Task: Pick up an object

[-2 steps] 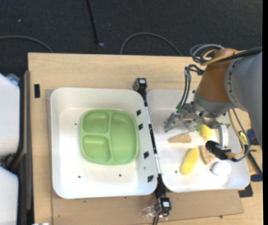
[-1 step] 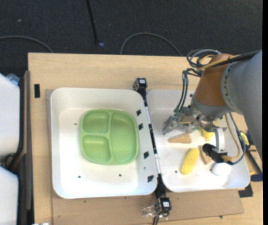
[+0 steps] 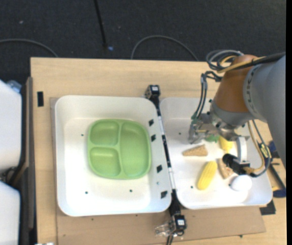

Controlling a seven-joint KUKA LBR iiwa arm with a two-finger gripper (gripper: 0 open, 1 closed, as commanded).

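**End effector** (image 3: 194, 135) – low in the right bin (image 3: 179, 114), near its left-hand half. Whether it is spread or pressed together cannot be told from this slanted view; nothing is seen held in it.

**Tan wedge** (image 3: 194, 150) – lies flat on the bin floor just beside the end effector, on the near side. Likeliest object for the pick. Risk: it is thin and tapered, so a descent slightly off-centre may push it along the floor instead of closing on it.

**Yellow piece** (image 3: 226, 145) – partly hidden beside the wrist. Risk: it may be nudged by the arm.

**Corn cob** (image 3: 206, 175) – near the wedge, apart from it. Rounded, so it is judged prone to rolling out of a loose grasp.

**White ball** (image 3: 240, 182) – by the bin's near right corner, close to the wall – little room to approach.

**Left bin** (image 3: 69, 137) – holds a green divided plate (image 3: 119, 148), well apart from the end effector.

**Tabletop** (image 3: 84, 75) – carries both bins.
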